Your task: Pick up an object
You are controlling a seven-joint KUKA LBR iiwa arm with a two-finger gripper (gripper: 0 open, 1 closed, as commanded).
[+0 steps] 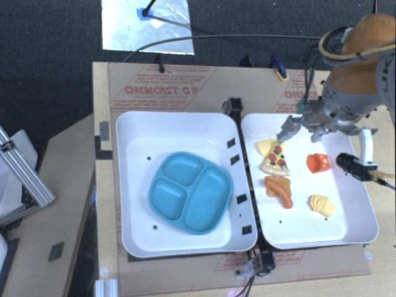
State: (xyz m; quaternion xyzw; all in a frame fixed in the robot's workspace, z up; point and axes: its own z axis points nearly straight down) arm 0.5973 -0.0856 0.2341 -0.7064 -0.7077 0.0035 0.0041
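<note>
right bin (356,231) | pizza slice (274,158) | hot dog (279,192) | red piece (318,163) | yellow piece (322,205) | all flat

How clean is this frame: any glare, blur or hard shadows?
Camera view: even, soft lighting; glare on the foil sheet at top; the gripper above the pizza slice looks slightly blurred; the blue plate and toys are sharp, with faint shadows.

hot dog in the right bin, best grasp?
Grip the hot dog across its narrow middle, coming straight down. It lies flat and slanted, so turn the end effector to close across the long axis. The pizza slice sits close above its upper end, so staying mid-body looks safer.
</note>
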